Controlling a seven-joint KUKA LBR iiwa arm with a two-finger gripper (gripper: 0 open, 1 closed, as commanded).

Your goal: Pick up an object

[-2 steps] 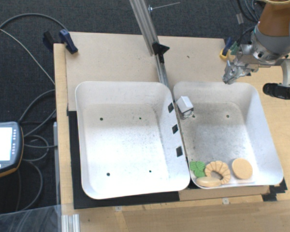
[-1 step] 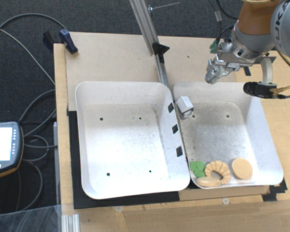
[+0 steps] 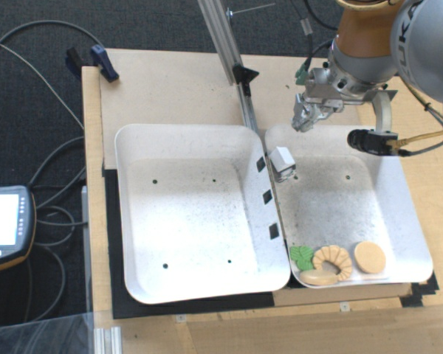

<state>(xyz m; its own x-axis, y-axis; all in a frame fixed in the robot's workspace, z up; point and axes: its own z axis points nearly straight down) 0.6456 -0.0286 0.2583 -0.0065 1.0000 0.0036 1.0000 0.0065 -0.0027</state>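
My gripper (image 3: 304, 119) hangs over the far left edge of the right bin (image 3: 399, 220), fingers pointing down, with nothing visible between them. Three objects lie along the near edge of that bin: a green leafy piece (image 3: 302, 257), a tan ridged croissant-like piece (image 3: 333, 263) and a round tan cookie-like disc (image 3: 370, 257). They are far from the gripper, at the opposite end of the bin.
The left bin (image 3: 133, 198) stands beside the right one. A slanted metal rail (image 3: 232, 57) with a small white box (image 3: 282, 160) runs along the divide between the bins. A black cylinder (image 3: 369, 140) juts from the arm's wrist. A tablet (image 3: 4, 227) sits at the far left.
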